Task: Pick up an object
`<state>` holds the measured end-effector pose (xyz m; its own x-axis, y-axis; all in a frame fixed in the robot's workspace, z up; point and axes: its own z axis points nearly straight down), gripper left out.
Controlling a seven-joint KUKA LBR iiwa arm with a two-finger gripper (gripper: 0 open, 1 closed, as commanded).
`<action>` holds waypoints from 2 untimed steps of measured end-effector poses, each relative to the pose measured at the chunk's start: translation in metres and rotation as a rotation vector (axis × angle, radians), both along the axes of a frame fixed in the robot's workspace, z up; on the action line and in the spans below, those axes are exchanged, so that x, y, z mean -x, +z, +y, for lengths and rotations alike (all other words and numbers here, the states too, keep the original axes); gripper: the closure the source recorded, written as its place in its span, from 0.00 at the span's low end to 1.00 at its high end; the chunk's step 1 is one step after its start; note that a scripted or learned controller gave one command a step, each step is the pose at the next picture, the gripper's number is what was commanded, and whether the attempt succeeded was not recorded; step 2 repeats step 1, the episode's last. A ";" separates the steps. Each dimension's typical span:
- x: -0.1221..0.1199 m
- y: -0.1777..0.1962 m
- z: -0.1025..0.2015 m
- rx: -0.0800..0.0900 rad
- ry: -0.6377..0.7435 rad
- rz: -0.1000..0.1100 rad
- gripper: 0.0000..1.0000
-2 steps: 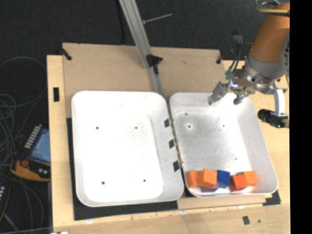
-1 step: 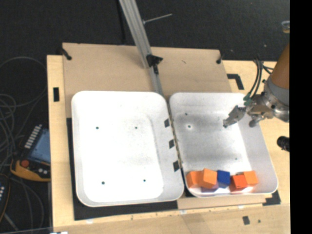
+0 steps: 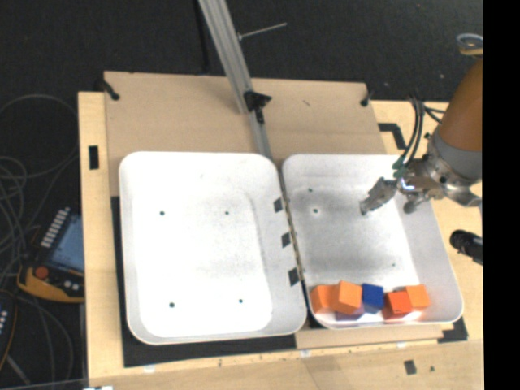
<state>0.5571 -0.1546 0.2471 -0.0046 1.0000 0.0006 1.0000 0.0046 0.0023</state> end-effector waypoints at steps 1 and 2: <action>0.036 -0.097 0.047 -0.001 -0.001 0.010 0.00; 0.036 -0.097 0.047 -0.001 -0.001 0.010 0.00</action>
